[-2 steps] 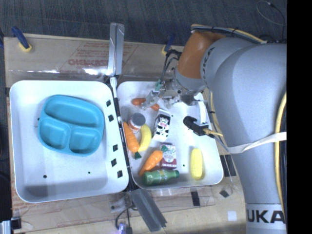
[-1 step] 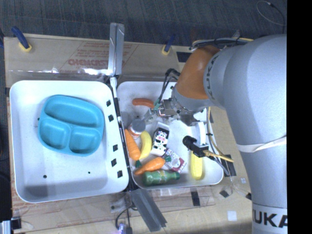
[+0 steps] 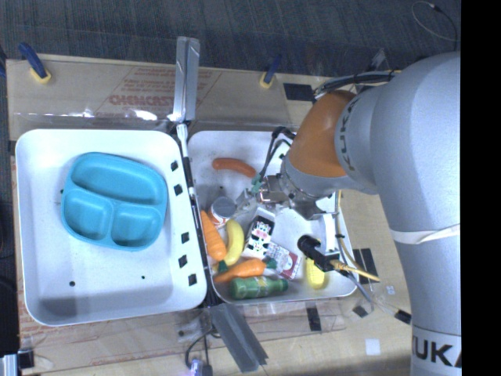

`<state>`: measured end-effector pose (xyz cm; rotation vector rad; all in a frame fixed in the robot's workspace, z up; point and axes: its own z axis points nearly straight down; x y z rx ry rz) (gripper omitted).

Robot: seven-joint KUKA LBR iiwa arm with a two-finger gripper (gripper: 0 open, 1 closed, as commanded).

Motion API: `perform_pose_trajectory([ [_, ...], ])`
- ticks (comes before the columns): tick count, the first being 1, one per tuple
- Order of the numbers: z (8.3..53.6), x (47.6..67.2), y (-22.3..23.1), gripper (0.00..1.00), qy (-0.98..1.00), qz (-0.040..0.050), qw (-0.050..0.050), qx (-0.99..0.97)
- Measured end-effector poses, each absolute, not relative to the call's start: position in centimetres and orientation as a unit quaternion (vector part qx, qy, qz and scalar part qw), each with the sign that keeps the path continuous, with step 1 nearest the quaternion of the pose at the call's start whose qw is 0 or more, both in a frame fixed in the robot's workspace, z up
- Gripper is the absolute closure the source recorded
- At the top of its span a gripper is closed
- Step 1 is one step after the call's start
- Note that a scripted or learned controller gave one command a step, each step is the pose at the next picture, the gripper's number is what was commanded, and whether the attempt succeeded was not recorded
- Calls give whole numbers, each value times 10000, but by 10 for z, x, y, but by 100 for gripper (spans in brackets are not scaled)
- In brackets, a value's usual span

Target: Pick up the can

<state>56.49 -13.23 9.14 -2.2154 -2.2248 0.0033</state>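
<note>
The can (image 3: 223, 208) stands upright in the right bin (image 3: 235, 142), near its left wall, showing a grey round top and a bit of red and white side. My gripper (image 3: 261, 191) hangs over the middle of that bin, just right of the can and slightly above it. The wrist hides what lies directly beneath it. Nothing shows between gripper and can.
Around the can lie a sausage (image 3: 233, 165), two carrots (image 3: 211, 237) (image 3: 241, 269), a banana (image 3: 234, 242), a green bottle (image 3: 257, 287), a white and black box (image 3: 261, 238), a red and white packet (image 3: 286, 262) and a yellow piece (image 3: 315, 276). A blue divided plate (image 3: 115, 200) sits in the left bin (image 3: 47, 288).
</note>
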Motion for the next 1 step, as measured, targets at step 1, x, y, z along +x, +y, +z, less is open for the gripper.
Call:
perform_pose_trajectory([
  [1, 92, 582, -147, 0, -7358, 2, 2, -6772],
])
